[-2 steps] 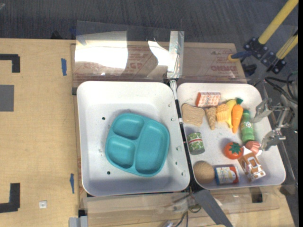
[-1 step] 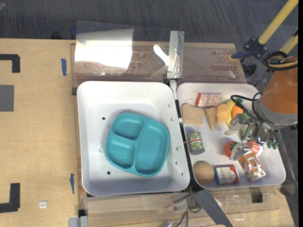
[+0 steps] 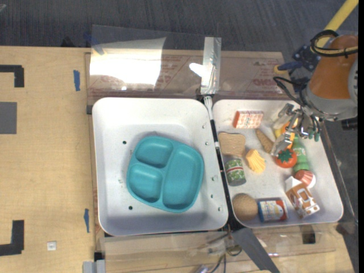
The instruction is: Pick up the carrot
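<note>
The carrot [image 3: 286,157] is a short orange-red piece with a green leafy top [image 3: 302,158]. It lies in the right bin [image 3: 333,206], toward its far right side. My gripper [image 3: 282,145] comes in from the upper right below the orange band and hangs right over the carrot's orange end. Its metal tips reach down to the carrot's upper edge. From this angle I cannot tell whether they touch the carrot.
Around the carrot lie a yellow wedge [image 3: 256,161], a brown stick [image 3: 264,139], a pink box [image 3: 248,119], a bread slice [image 3: 231,143], a green can [image 3: 235,171], a potato [image 3: 244,206], a blue can [image 3: 271,210] and a small carton [image 3: 301,198]. A teal divided plate [image 3: 165,173] sits in the left bin [image 3: 108,118].
</note>
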Robot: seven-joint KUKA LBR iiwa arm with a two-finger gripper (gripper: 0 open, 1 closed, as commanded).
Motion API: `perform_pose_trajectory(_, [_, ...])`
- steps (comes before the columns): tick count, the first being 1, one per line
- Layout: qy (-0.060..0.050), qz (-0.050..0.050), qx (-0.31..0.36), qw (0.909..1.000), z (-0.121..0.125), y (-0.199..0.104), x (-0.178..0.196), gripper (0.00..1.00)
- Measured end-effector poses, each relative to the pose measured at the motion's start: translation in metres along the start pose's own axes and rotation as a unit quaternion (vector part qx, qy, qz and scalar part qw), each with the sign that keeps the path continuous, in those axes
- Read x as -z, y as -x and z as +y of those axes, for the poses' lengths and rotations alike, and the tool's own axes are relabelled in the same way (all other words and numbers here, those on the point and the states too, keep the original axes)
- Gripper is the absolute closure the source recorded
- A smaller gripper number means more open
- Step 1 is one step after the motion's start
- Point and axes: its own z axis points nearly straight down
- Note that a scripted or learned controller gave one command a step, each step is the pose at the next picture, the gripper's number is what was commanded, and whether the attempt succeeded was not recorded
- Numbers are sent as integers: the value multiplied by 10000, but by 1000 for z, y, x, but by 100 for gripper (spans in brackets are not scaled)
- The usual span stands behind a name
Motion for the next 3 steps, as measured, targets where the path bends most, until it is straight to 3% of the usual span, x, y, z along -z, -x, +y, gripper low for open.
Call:
perform_pose_trajectory(1, [3,-23,67,10000,19,6,-14,0])
perform_pose_trajectory(2, [6,-86,82,9999,21,10,0,100])
perform_pose_trajectory(3, [12,-46,90,9999,43,-19,78,100])
